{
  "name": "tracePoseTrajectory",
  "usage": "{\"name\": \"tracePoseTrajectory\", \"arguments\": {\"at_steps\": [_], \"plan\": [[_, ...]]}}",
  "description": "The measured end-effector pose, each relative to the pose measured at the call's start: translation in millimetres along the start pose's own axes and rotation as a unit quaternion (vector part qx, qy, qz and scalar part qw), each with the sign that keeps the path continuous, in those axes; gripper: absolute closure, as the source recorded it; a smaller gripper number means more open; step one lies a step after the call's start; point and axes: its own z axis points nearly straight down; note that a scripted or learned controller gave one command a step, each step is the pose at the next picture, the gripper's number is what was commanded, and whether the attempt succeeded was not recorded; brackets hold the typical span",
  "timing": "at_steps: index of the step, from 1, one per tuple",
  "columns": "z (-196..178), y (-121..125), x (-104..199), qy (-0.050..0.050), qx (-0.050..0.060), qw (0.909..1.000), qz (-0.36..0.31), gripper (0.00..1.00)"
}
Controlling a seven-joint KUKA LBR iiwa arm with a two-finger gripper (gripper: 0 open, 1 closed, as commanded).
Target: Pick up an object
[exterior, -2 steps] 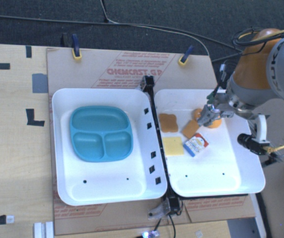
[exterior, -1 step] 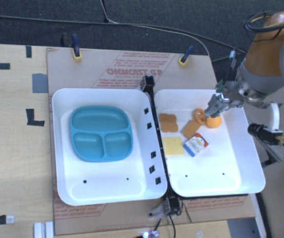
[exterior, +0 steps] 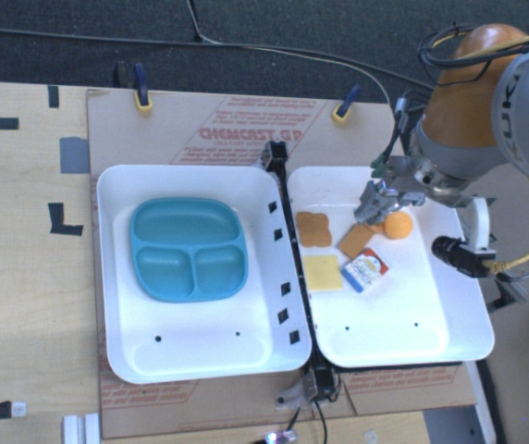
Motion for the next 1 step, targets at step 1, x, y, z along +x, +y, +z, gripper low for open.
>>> {"name": "tracePoseTrajectory", "arguments": {"at_steps": [1], "plan": [[-1.7, -16.5, 55.9, 0.000, 0.000, 1.0000, -0.001, 1.00]]}}
